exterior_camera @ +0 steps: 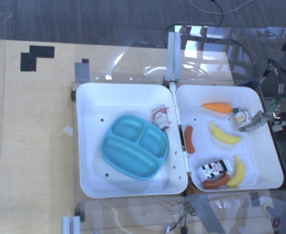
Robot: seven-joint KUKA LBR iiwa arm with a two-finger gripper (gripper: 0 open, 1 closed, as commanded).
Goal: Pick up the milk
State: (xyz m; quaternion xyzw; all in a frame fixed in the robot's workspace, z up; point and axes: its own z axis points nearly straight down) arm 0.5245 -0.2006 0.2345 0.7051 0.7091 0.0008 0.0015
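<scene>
Approach step, nothing grasped. Milk [214,168], cow-print carton, lies in right bin [265,130] near front edge, touching sausage [216,181]. Gripper [256,122] at bin's right rim; jaw state can't tell. Next: move over carton, descend.

A pale wooden bench [30,145] meets dark grey carpet [94,11], glare on clear panels [206,52].

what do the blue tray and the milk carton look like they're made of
Blue tray: likely moulded plastic, with a smooth matte surface and rounded compartment ridges. Milk carton: probably printed plastic or coated card, with a black-and-white cow pattern; too small to tell which.
</scene>
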